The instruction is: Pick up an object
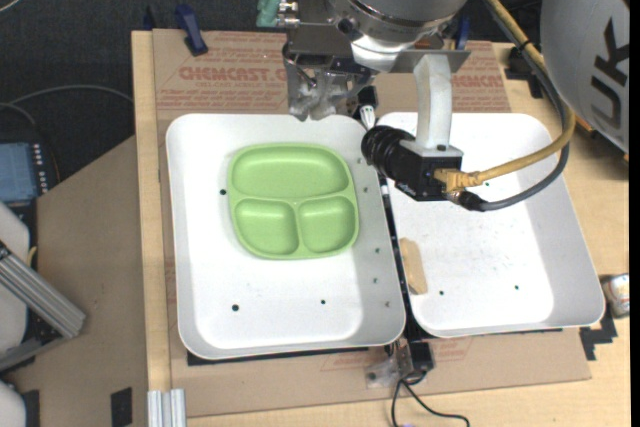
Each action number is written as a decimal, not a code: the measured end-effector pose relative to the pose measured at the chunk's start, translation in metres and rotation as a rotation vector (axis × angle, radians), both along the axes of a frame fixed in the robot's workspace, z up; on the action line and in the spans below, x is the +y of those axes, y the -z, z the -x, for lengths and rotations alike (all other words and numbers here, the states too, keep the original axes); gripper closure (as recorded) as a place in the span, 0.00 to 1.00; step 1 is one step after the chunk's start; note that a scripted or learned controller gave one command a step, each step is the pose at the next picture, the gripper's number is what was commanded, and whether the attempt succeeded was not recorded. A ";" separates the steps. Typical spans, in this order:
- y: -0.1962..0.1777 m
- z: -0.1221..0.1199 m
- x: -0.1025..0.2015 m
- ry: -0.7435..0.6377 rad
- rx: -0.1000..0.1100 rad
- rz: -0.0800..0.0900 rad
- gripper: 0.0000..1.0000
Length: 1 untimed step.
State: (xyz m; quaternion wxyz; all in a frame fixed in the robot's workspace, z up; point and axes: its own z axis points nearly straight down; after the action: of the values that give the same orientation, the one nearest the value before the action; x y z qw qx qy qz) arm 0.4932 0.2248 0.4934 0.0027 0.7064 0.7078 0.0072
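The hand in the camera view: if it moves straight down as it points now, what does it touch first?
Probably the back rim of the left bin, near the corner, not the green plate. The hand seems behind that plate, though depth is unclear.

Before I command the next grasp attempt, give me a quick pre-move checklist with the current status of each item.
1. Target present: green divided plate lies flat in the left bin: ok.
2. Gripper position: above the left bin's far edge, apart from the plate, not over it: not ok.
3. Finger opening: hidden by the wrist hardware: cannot tell.
4. Anything already held: nothing visible between the fingers: cannot tell.
5. Alternative target: small tan wooden piece lies in the right bin near the divider: ok.
6. Yellow cable hangs over the right bin, possible snag: not ok.
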 end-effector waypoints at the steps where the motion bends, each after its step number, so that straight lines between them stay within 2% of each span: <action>1: 0.032 0.015 -0.065 0.008 0.020 0.009 1.00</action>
State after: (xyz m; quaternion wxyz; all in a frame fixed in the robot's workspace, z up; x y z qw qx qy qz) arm 0.4785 0.1594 0.4615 -0.0012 0.7093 0.7049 -0.0028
